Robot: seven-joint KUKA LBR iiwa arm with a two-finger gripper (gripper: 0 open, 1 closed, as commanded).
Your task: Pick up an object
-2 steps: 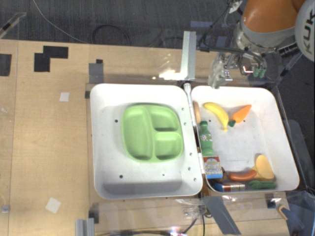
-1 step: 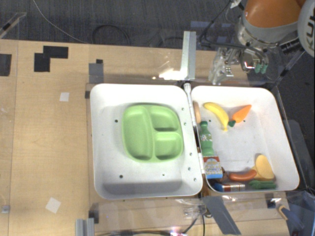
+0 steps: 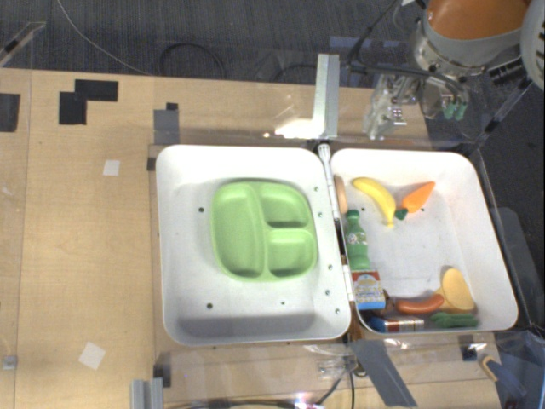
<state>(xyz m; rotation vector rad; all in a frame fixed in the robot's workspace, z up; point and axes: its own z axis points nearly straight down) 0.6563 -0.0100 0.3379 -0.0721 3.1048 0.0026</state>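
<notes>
The right bin (image 3: 481, 228) holds several small objects. A yellow banana (image 3: 376, 198) and an orange carrot (image 3: 415, 196) lie near its back. A green bottle (image 3: 356, 241) lies along its left wall, with a small printed carton (image 3: 368, 290) below it. At the front are a red sausage (image 3: 417, 303), a yellow-orange piece (image 3: 457, 290) and a green piece (image 3: 451, 319). My gripper (image 3: 386, 116) hangs above the bench just behind the right bin's back rim, open, with nothing between its fingers.
The left bin (image 3: 183, 296) holds a light green divided plate (image 3: 262, 228). A metal post (image 3: 327, 96) stands behind the seam between the bins. Cables run behind the arm at the top right.
</notes>
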